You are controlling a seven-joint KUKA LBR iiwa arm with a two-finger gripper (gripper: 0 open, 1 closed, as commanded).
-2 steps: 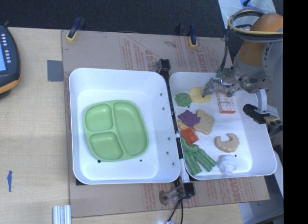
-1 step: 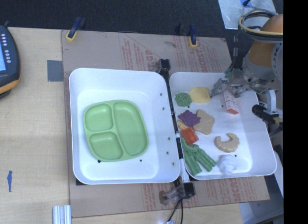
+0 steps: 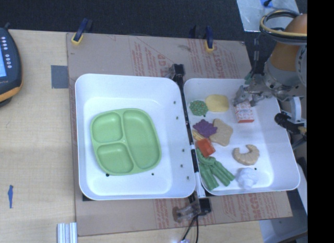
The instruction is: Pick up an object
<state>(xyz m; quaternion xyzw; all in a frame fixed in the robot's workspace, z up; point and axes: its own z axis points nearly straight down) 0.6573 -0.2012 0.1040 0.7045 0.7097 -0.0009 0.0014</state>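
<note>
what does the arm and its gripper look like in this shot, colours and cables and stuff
The arm enters from the view's right: a rounded orange section with pale grey housing beside it, and a black cable with a yellow stripe looping over its top. A dark rod or cable runs down its left side. The gripper is a small grey metal assembly with darker parts; its finer detail is too small to make out.

Light wood tabletop [image 3: 36,148] with a cardboard sheet [image 3: 135,54] clamped along its far edge, dark carpet floor [image 3: 130,1] behind it.
</note>
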